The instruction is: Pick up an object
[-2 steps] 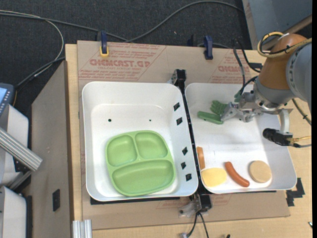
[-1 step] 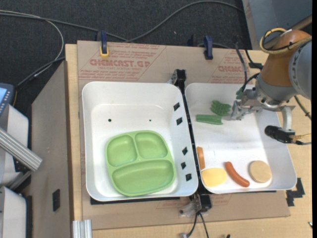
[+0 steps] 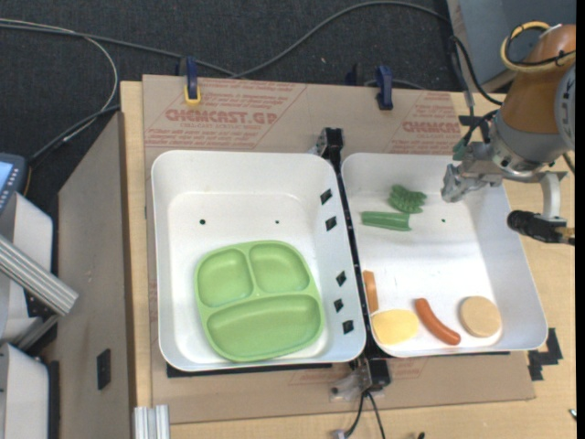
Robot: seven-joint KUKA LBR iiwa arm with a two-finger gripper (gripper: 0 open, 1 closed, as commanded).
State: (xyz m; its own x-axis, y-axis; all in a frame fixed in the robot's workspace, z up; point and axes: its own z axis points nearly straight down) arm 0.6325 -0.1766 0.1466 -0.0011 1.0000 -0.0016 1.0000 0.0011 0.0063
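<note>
Since the food lies loose in the right bin (image 3: 512,245), any piece suits picking. Nearest the hand (image 3: 454,186) is the broccoli (image 3: 407,198), at its nine o'clock; I cannot tell how the hand is set.

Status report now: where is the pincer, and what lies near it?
Pincer over right bin's far end, holding nothing seen. Nearest: leafy green piece, green bean pod. Sausage, round cracker, yellow piece untouched at near wall. Nothing in the way.
</note>
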